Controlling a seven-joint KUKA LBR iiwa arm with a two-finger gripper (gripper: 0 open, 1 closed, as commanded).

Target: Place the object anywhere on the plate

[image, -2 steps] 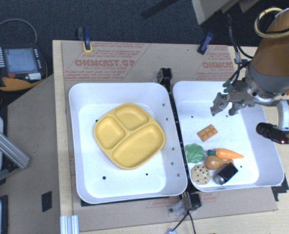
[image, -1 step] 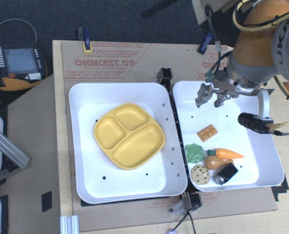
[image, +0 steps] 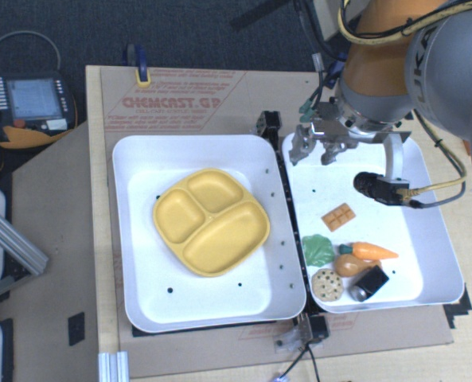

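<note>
You are at the pick step: the gripper (image: 315, 146) hangs open and empty over the right bin (image: 438, 237), so next descend onto one object, perhaps the cracker (image: 338, 216), before crossing to the yellow plate (image: 212, 222).

The grey arm reaches in from the right (its orange band bulking large at the top), wrist bent downward. Its end effector (image: 315, 148) hangs low, metal fingers (image: 299, 145) parted with nothing between them.
</note>
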